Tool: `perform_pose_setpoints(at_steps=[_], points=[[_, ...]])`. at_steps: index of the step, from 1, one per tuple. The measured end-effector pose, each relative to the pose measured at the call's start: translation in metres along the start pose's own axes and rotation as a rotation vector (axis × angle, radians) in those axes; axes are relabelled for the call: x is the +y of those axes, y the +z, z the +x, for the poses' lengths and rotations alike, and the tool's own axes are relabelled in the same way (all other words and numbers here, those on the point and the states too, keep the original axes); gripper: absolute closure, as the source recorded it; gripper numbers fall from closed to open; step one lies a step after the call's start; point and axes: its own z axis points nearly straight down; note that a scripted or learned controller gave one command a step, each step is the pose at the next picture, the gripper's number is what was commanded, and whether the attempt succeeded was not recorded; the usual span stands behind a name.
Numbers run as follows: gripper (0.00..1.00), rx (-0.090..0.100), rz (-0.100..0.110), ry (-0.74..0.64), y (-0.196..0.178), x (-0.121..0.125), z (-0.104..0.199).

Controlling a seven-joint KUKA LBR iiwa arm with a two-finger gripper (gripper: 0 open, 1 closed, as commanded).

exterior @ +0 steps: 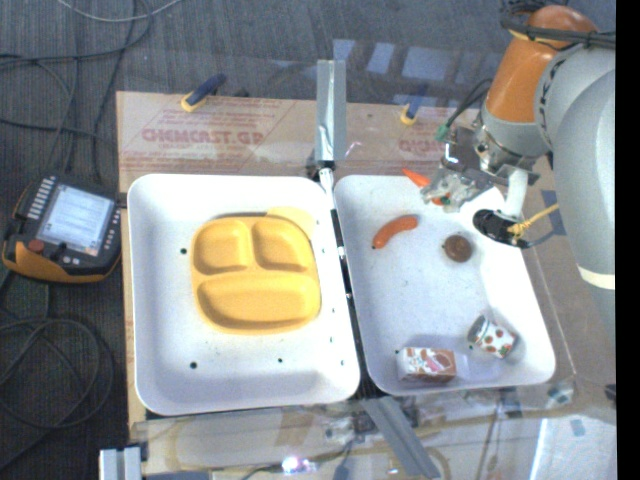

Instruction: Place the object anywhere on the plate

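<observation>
A yellow three-compartment plate [257, 271] lies in the left bin [160, 368]. In the right bin [520, 318] lie an orange sausage-shaped toy [394, 230], a small orange carrot-like piece [416, 178] near the back wall, a brown round object [457, 248], a red and white carton [430, 363] and a strawberry-patterned cup on its side [493, 338]. My gripper [447, 194] hangs over the back right of the right bin, between the carrot piece and the brown object. I see nothing between its fingers.
A teach pendant [65, 228] lies left of the bins on the floor side. Cables run across the dark floor at the back. Yellow and blue clamps [203, 90] hold the cardboard base. A metal divider post [328, 118] stands behind the bins' joint.
</observation>
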Motion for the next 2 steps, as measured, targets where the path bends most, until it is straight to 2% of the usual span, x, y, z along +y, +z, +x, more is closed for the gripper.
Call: perform_pose_setpoints(at_steps=[1, 2], points=[[1.0, 0.005, -0.002, 0.088, -0.014, -0.058, 0.088], [1.0, 0.001, -0.003, -0.09, -0.03, -0.102, 0.182]])
